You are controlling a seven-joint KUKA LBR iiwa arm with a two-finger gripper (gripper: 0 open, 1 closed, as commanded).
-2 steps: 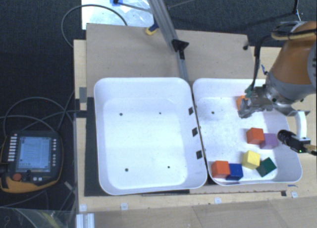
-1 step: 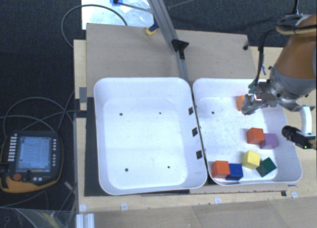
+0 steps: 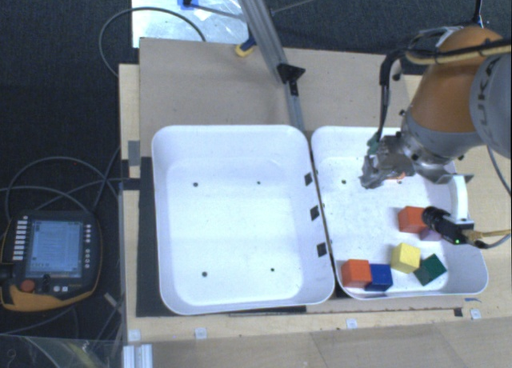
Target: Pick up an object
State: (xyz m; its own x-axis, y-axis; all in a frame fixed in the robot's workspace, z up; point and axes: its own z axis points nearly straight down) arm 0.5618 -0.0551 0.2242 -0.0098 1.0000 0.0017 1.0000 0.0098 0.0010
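Note:
The right bin (image 3: 344,222) holds several small blocks near its front. An orange block (image 3: 357,271) and a blue block (image 3: 381,277) sit side by side at the front edge. A yellow block (image 3: 406,258) and a green block (image 3: 432,269) lie to their right. A red-orange block (image 3: 412,219) rests further back by the right wall. My gripper (image 3: 374,173) hangs over the middle of the right bin, behind and left of the red-orange block, apart from all the blocks. Nothing shows beneath it.
The left bin (image 3: 232,214) stands beside the right one, sharing a raised middle wall (image 3: 316,206). A slanted metal pole (image 3: 268,30) crosses the bench behind the bins. A teach pendant (image 3: 50,258) lies on the floor to the left.

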